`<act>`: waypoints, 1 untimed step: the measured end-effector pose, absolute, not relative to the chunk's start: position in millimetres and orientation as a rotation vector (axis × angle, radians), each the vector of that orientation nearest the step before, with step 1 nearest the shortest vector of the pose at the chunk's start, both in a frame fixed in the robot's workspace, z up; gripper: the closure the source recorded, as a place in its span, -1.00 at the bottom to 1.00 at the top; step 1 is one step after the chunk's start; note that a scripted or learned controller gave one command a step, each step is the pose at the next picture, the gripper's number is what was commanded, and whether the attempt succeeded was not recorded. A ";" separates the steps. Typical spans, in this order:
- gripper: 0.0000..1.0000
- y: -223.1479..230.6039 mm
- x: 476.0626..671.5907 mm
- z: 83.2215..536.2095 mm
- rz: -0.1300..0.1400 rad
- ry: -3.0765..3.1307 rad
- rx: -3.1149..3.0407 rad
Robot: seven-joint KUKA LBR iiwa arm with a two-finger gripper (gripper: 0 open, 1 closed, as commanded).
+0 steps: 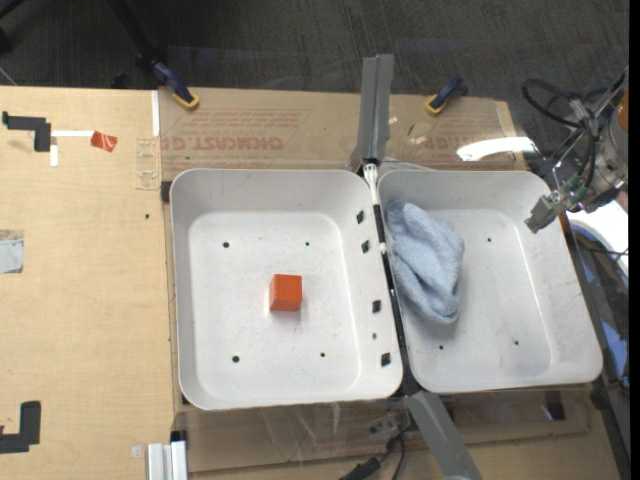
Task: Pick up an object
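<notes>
two shallow white bins sit side by side on a cardboard-topped table point(80, 268), seen from above at a slant. the left bin point(200, 298) holds one small orange-red cube point(286, 293) a bit left of its centre, standing flat on the floor w/ open room on every side, well apart from all four walls. the right bin point(540, 318) holds a crumpled pale-blue cloth point(428, 263) bunched against its left wall, just beside the divider where the two bins meet; the rest of that bin's floor, centre to right wall, is bare. small dark holes dot both floors. the gripper point(545, 213) hangs at the right bin's upper right rim, near the corner, w/ cables and the wrist behind it at the frame's right edge; nothing is seen in it, and whether the fingers are parted or closed cannot be told at this size. it is well apart from the cloth and farther still from the cube. a grey bar point(375, 108) runs from the back of the table to the seam btwn the bins, and another grey bar point(440, 438) juts out at the front. two clamps w/ yellow tips point(182, 96) pin the cardboard at the back edge. left of the bins the table carries black marks and a small red tag point(103, 141). dark carpet point(280, 18) lies beyond the table.
</notes>
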State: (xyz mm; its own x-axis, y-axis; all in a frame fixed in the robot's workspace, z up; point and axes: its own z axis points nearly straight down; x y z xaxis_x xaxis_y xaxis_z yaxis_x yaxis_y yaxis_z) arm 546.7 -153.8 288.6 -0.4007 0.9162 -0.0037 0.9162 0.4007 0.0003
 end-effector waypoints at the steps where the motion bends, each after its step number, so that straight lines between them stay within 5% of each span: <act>1: 1.00 -179.2 587.2 213.4 -0.003 2.604 1.759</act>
